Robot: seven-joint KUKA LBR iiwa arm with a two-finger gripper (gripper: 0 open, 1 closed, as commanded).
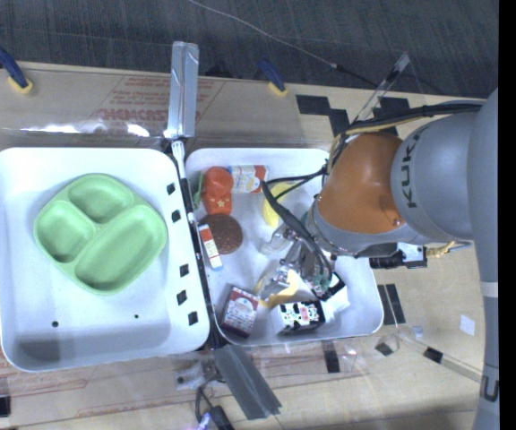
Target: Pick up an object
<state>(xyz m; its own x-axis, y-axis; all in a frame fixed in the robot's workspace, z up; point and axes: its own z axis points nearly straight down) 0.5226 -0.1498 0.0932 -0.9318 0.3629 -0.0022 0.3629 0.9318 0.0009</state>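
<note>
Green divided plate (101,231) in left bin (7,267)

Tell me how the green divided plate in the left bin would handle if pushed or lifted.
The green plate looks like moulded plastic, so probably stiff and light. Its broad, low shape suggests sliding rather than tipping. Its smooth rim may slip from a pinch.

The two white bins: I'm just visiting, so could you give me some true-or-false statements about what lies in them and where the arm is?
1. A green divided plate lies in the left bin. True.
2. The arm's gripper is over the left bin. False: it is over the right bin.
3. The green plate has three compartments. True.
4. The brown round object lies on the green plate. False: it lies in the right bin.
</note>
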